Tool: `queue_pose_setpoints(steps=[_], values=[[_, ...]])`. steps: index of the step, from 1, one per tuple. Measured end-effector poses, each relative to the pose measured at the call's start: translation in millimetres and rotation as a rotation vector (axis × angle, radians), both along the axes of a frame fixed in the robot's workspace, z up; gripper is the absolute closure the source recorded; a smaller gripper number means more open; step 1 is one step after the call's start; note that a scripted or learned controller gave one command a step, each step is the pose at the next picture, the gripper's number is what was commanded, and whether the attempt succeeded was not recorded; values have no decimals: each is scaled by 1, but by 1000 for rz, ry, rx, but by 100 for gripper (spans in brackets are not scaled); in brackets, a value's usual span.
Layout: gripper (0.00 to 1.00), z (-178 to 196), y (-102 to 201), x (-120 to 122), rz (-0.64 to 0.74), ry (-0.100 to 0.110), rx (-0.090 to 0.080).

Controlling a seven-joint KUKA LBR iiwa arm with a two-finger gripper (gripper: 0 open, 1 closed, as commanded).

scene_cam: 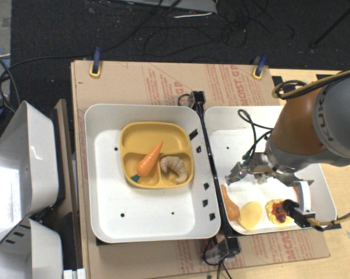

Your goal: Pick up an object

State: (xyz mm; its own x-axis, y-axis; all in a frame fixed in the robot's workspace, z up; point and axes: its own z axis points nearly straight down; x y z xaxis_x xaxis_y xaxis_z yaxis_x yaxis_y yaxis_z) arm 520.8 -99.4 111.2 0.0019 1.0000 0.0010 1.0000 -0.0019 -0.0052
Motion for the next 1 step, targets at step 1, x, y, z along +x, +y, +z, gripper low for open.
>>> queue_pose_setpoints(steps=[1], values=[[100, 12, 0, 1, -2, -5, -1]])
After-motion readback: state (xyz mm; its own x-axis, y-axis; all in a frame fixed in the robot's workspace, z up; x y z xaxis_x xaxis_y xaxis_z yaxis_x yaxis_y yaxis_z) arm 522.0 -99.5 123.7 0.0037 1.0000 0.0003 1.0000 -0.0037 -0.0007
